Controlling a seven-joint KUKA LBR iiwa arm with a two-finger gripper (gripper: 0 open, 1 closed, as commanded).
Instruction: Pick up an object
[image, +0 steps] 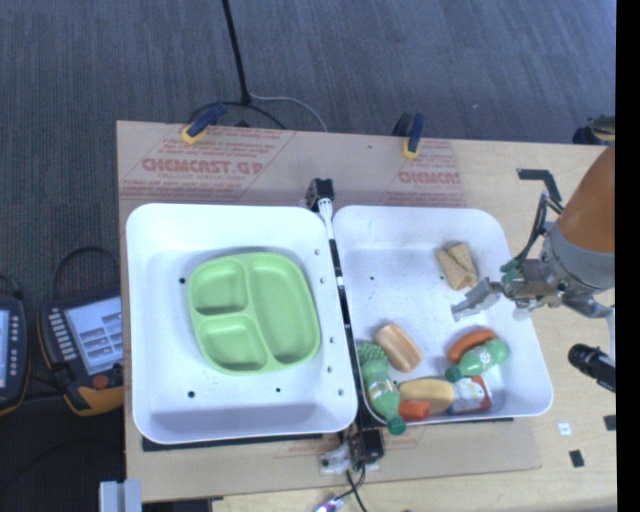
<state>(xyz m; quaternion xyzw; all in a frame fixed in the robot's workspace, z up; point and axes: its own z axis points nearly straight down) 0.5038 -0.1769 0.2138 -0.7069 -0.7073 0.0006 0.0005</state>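
The gripper (478, 297) hangs over the right bin (420, 225), its fingers spread and holding nothing. The carrot (470, 343) lies just below it toward the near wall, its long axis slanting up to the right.

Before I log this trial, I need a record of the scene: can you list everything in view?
bins: two, white, side by side on the bench
divided plate: one, green, in the left bin
bread piece: one, tan, upper part of right bin
toy foods: a cluster, orange, yellow, green, red, along right bin's near edge
clamps: two, yellow and blue, bench's far edge
pendant: one, grey and orange, on the floor at left
arm: one, grey and orange, at right
hand: one, grey, over the right bin
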